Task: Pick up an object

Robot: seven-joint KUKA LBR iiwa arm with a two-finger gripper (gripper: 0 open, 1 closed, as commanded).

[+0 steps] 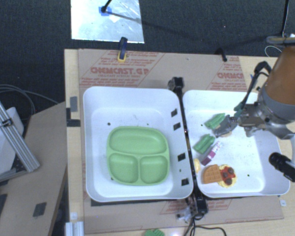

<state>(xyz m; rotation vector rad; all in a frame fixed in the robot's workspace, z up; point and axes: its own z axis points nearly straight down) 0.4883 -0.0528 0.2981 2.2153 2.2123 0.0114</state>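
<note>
Two white bins on the bench | gripper (229, 125) low in the right bin (265, 183), at the green piece (215, 120) at 10 o'clock | finger state: cannot tell | step, by my reading: closing in to grasp | next: secure pinch, straight lift clear of the green block (204, 143) at 7 o'clock.

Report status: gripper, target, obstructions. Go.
Gripper low in right bin, fingers at upper green piece; grasp unconfirmed. Second green piece, purple item, waffle toy lie close by. Green tray in left bin.
</note>
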